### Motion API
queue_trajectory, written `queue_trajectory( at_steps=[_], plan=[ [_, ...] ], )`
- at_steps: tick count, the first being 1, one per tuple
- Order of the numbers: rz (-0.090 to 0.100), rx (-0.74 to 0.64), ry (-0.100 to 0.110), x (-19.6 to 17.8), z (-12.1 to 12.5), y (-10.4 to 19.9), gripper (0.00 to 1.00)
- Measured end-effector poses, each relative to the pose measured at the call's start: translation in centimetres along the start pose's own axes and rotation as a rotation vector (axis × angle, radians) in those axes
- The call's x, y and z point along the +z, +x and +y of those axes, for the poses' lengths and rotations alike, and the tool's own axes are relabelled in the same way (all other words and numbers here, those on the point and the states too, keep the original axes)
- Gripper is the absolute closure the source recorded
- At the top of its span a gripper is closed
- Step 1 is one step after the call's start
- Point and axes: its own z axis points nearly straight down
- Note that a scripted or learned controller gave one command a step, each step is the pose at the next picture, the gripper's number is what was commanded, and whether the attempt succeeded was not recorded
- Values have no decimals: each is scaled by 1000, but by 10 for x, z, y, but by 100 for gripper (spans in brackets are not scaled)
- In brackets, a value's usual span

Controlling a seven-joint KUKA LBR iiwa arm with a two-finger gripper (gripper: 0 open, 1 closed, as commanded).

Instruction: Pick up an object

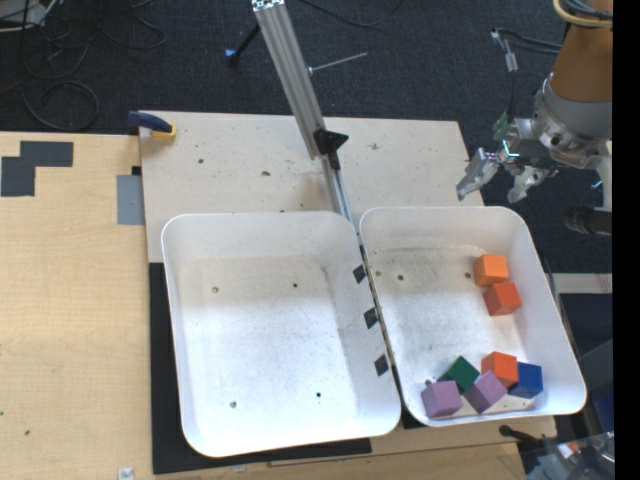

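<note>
A: Where's the gripper point(497, 178) sitting?
B: Hovering above the right bin's point(560, 313) far edge, fingers spread, pinching nothing.
A: Blocks?
B: Lying in the right bin; orange block point(491, 268) nearest.

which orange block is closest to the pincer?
The light orange block, topmost in the right bin, sits closest below the pincer. The darker one touches it; the third sits among the bottom cluster.

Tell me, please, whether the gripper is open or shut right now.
Open: the gripper hangs above the right bin's far edge with its fingers spread apart and nothing between them.
</note>
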Motion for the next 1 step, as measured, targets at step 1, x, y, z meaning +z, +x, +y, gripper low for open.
queue_trajectory(
  at_steps=[1],
  plan=[
    [-2,-3,-4,-3,1,0,0]
  ],
)
